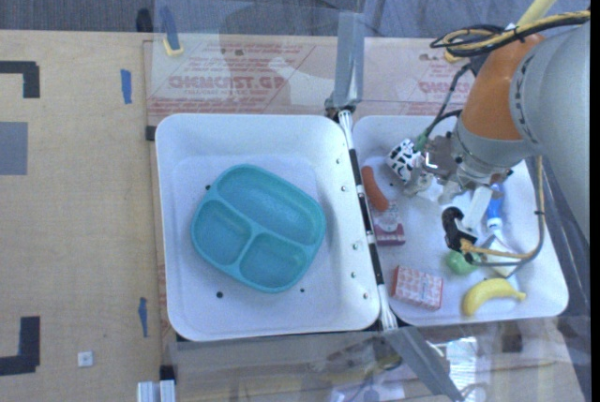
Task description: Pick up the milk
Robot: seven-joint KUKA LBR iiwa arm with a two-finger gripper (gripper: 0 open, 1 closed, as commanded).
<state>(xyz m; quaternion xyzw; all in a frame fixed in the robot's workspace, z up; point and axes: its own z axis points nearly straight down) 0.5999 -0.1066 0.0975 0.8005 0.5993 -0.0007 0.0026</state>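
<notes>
Yellow plastic marks the nearest thing: a banana (491, 295) at the near edge of the right bin (553, 283). Beside the banana, toward the left bin, lies a pink patterned packet (416, 287); just beyond the banana sits a small green piece (458, 262). Farther in, a red-orange sausage shape (376, 189) lies close to the divider between the bins. The milk (404, 158) (a small carton spotted black and white like a cow) stands beyond the sausage, in the far-left part of the right bin. The gripper (448, 180) hangs just to the right of the milk, beside it; the jaws' spread cannot be told. The grey arm (562, 91) slopes down from the upper right, orange band above the wrist. The left bin (178, 203) holds a teal divided plate (258, 227). Both bins rest on the counter (66, 203).
</notes>
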